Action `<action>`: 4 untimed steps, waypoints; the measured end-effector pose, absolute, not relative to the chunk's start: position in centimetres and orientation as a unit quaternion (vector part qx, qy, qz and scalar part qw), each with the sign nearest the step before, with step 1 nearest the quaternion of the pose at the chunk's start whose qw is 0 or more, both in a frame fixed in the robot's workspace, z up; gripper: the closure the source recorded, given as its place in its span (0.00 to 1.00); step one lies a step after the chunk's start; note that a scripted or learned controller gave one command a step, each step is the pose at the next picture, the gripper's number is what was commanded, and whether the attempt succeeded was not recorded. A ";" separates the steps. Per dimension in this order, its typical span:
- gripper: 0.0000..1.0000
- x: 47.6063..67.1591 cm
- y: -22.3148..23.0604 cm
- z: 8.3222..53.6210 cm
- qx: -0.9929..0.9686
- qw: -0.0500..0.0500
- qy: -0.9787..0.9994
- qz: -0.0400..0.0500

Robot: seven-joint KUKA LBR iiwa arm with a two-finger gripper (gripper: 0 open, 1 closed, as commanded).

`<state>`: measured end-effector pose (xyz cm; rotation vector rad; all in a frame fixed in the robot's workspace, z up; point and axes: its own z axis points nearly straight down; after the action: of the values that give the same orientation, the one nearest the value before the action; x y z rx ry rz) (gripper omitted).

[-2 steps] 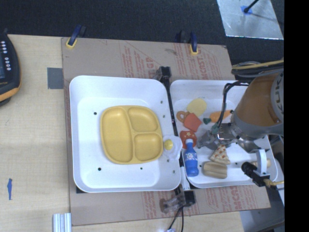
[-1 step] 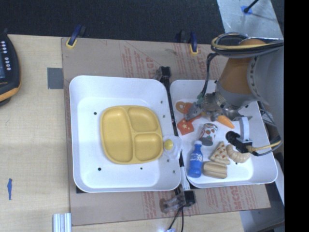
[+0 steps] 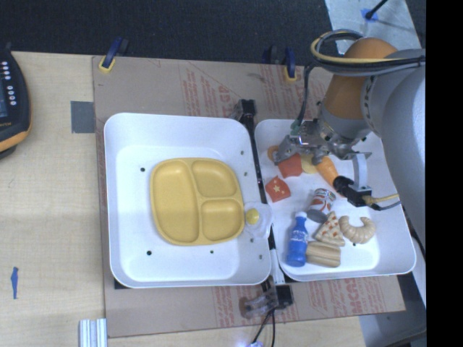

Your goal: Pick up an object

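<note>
My claw [image 3: 307, 147] is down at the far end of the right bin [image 3: 391, 266], just over the red block [image 3: 291, 166] with an orange piece [image 3: 327, 169] and something yellow crowding it, but I cannot tell whether it is spread or pinching anything, so I judge the pick not yet done. Left to do is close on one item and lift it clear. Nearby lie a red strawberry-like piece [image 3: 278, 189], a small can [image 3: 323, 200], a blue bottle [image 3: 297, 240], a croissant [image 3: 357, 228], while the left bin [image 3: 130, 266] bears a yellow divided plate [image 3: 197, 199].

Wooden bench [image 3: 51, 215], cardboard sheet [image 3: 173, 85], two white bins [image 3: 123, 194]
</note>
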<state>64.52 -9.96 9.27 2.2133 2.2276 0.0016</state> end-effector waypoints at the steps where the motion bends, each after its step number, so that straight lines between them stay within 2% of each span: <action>1: 0.00 65.7 -10.2 10.8 0.704 0.000 0.710 0.000; 3: 0.00 65.7 -9.7 13.0 0.704 0.001 0.710 0.000; 4: 0.00 65.6 -10.0 11.1 0.705 -0.002 0.709 -0.002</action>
<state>65.60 -10.01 11.15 2.2171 2.2302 -0.0069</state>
